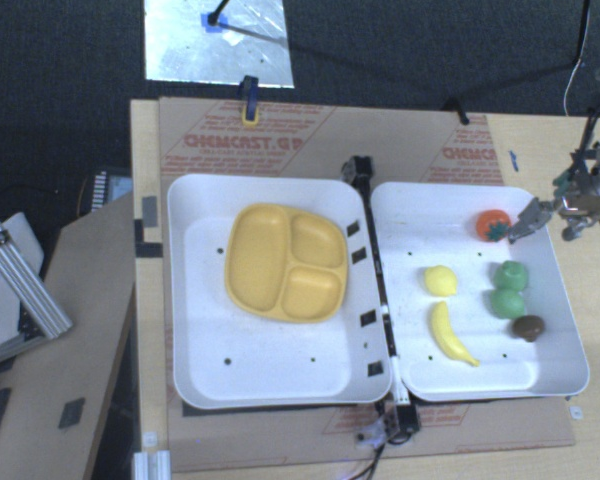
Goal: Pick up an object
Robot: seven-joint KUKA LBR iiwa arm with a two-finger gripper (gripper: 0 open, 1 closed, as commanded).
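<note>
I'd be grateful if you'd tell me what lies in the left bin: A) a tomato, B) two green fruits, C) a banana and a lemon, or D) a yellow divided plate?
D: the yellow divided plate lies alone in the left bin, while the banana, lemon, tomato and green fruits sit in the right bin.

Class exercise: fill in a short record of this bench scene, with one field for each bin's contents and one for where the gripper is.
left bin: yellow divided plate
right bin: tomato, lemon, banana, two green fruits, brown item
gripper: at the right bin's far right edge, beside the tomato
held: nothing seen between the fingers
</note>
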